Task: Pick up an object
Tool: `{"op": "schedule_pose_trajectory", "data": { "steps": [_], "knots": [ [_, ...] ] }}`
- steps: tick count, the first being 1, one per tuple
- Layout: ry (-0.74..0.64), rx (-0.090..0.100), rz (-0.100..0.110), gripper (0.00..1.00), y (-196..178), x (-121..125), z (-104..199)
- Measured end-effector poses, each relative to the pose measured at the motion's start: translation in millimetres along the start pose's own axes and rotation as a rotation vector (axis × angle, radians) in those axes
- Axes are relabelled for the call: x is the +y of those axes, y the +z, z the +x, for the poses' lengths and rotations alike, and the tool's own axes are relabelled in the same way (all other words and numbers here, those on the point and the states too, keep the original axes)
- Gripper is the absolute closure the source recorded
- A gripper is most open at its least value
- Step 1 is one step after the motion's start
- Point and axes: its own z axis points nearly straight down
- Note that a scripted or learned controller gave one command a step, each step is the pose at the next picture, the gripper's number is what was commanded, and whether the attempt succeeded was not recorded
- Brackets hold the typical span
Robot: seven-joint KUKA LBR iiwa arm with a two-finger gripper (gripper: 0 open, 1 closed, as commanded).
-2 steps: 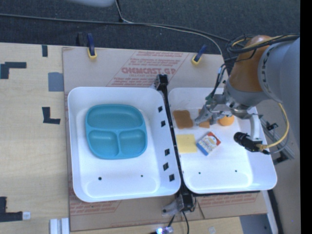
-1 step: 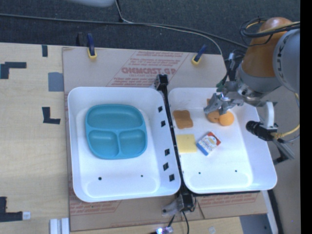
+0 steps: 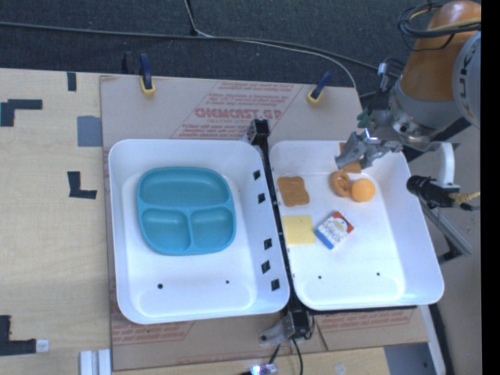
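On the left stands the left bin [image 3: 125, 209], a shallow white tray, and in it lies a teal divided plate [image 3: 187, 210] with one long compartment along its far side and two smaller ones on its near side; the plate sits toward the middle of the bin, with bare white floor around it. A black divider strip [image 3: 269, 217] runs between this bin and the right bin [image 3: 406, 272], whose rims touch along it. In the right bin, nearest the divider, a brown toast slice [image 3: 293, 191] lies flat, and just near of it, almost touching, lies a yellow cheese square [image 3: 298, 230]. To the right of the cheese, close beside it, a small white packet with red and blue print [image 3: 334, 230] lies tilted. Farther back and to the right sit a brown pastry-like piece [image 3: 341, 183] and an orange ball [image 3: 362, 190], touching each other. Just above and beyond them hangs the gripper [image 3: 354, 156], at the far right part of this bin, with the grey arm and its orange band [image 3: 445, 49] rising to the right. Whether its fingers are spread or pressed together cannot be told from this angle, and nothing is seen held between them.
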Motion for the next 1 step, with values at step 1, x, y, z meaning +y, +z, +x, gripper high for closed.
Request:
{"op": "schedule_pose_trajectory", "data": {
  "steps": [1],
  "knots": [
    [-0.001,0.001,0.005,1.00,-2.8,-24.5,42.0]
  ]
}}
